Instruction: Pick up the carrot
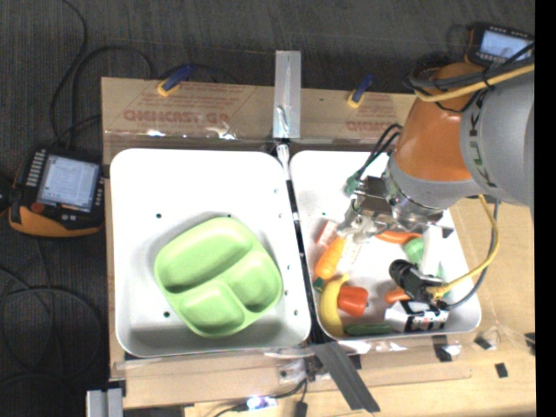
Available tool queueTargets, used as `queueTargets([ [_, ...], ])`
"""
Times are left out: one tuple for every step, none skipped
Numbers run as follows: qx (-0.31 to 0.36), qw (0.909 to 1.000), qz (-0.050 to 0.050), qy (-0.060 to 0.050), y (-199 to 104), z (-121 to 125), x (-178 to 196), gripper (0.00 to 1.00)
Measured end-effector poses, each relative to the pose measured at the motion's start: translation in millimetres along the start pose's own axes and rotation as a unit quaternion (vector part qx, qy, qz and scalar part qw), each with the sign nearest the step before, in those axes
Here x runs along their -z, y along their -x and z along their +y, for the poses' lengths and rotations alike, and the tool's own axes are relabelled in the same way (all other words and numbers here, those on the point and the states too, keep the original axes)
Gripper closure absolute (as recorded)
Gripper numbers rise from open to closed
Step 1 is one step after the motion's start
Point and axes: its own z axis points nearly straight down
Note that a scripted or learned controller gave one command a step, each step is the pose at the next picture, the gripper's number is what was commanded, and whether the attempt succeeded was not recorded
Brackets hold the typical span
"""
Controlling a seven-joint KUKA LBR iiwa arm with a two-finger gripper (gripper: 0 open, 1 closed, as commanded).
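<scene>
Claw [358,224] hung low in the right bin [304,181]; I couldn't tell its opening or any hold. Carrot [329,256] lay just off its 7 o'clock, banana [330,302] and red piece [353,299] crowding at 6. Risk, I judged: pinching a neighbour instead. Left bin [139,172] held a green divided tray [219,274].

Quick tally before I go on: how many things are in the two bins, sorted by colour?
Green: 3, the divided plate in the left bin, a long green vegetable and a small green piece in the right bin
Orange: 2, the carrot and an orange-red block
Yellow: 1, the banana
Total: 6 that I can tell apart; the arm covers part of the right bin.
</scene>
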Motion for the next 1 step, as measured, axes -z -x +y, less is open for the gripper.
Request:
queueTargets([
  [-0.071,0.9974,0.002,-0.002,-30.2,-26.4,-29.5,1.0],
])
